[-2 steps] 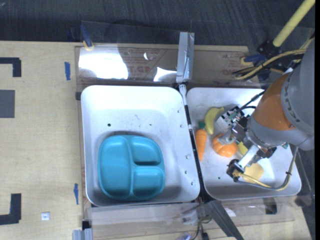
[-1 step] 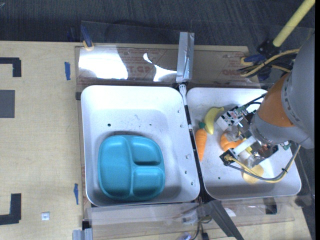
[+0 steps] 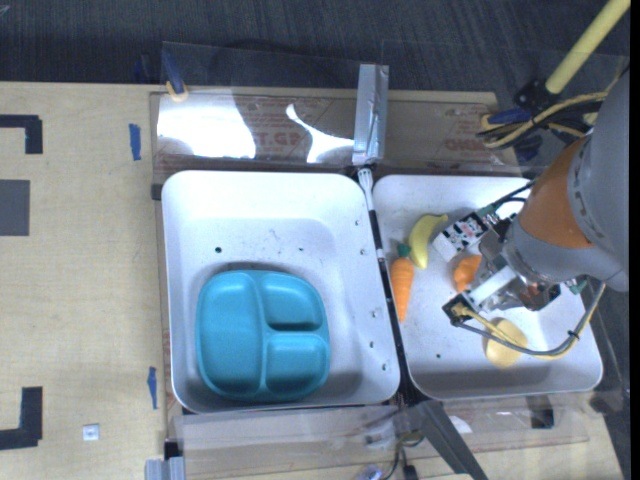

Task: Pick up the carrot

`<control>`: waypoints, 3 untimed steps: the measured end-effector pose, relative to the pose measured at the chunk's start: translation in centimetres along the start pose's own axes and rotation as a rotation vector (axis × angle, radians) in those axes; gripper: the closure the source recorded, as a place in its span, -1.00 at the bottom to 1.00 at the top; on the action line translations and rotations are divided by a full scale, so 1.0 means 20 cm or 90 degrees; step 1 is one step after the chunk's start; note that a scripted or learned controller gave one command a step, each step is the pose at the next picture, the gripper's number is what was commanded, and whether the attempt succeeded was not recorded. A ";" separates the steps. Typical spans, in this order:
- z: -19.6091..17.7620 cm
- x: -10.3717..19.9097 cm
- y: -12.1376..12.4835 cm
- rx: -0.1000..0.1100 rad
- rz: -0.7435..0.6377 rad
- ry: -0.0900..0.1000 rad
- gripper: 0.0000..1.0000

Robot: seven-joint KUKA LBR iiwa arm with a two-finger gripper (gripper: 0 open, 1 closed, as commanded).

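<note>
Two white bins are being seen from above, side by side on a light wooden bench (image 3: 70, 298). The left bin (image 3: 200, 203) is being taken up mostly by a blue tray (image 3: 262, 331) with three parts, which is sitting toward the near side of the bin. The right bin (image 3: 440, 363) is being reached into by the grey arm (image 3: 590, 203) from the right, with its orange band (image 3: 548, 208) showing above the wrist. The gripper (image 3: 485, 303) is being held low over the middle of the right bin, pointing toward the left. Whether it is released or clenched cannot be told, because that part is small and mixed up with wires. The carrot (image 3: 401, 284) is lying at the left edge of the right bin, right beside the wall shared by the two bins, with its green top pointing away toward the far side. It is apart from the gripper and is not being held. A yellow banana (image 3: 426, 236) is lying just beside the top of the carrot. A small orange thing (image 3: 466, 271) is sitting next to the gripper. A pale yellow thing (image 3: 505, 341) is lying under the gripper, near the front of the bin. A yellow cable (image 3: 560, 346) is being looped across the bin by the arm.
</note>
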State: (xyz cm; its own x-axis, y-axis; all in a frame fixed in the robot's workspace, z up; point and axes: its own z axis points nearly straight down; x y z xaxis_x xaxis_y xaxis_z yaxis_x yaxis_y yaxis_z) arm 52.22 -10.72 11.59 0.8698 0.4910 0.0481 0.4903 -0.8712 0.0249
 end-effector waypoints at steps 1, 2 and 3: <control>-0.37 0.24 -0.09 0.018 -0.108 -0.028 1.00; -0.36 0.23 -0.09 0.020 -0.107 -0.031 -1.00; -0.39 -0.12 0.09 0.026 -0.282 -0.028 -1.00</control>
State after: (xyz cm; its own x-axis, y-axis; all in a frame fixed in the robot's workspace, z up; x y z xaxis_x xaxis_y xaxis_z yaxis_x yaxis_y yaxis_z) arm 50.64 -13.53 19.27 0.5760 0.8175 -0.0015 0.8174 -0.5760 -0.0053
